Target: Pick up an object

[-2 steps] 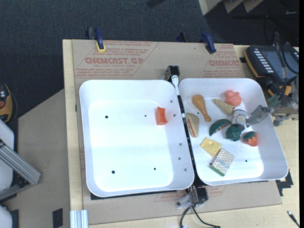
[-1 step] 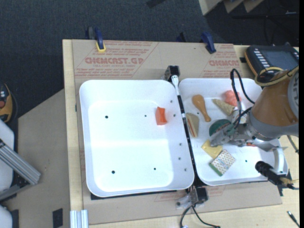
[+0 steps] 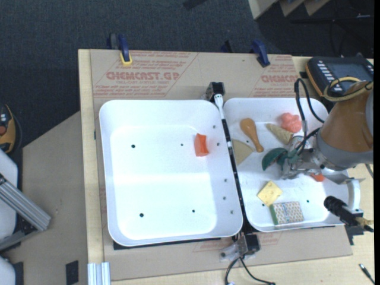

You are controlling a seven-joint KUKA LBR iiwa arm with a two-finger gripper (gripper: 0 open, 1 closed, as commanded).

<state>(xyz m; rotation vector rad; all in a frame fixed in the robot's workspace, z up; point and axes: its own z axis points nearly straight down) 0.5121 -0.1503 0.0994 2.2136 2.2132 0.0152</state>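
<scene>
The right bin [image 3: 255, 219] holds a brown wooden spoon-like piece [image 3: 252, 133], a pink lump [image 3: 290, 122], a tan wedge [image 3: 279, 133], a dark green object [image 3: 274, 157], a yellow block [image 3: 269, 192] and a patterned green-edged sponge [image 3: 287, 212]. In the left bin [image 3: 119, 218] lies one small orange block [image 3: 201, 145]. The arm comes in from the right, and its gripper [image 3: 291, 166] is low in the right bin, just right of the dark green object. A small orange piece [image 3: 319, 177] peeks out under the wrist.
The two white bins sit side by side on a cardboard-topped bench, with black clips at the seam between them [image 3: 215, 90]. A black and yellow pendant [image 3: 332, 76] and cables lie at the back right. Blue clamps [image 3: 124, 48] hold the far edge.
</scene>
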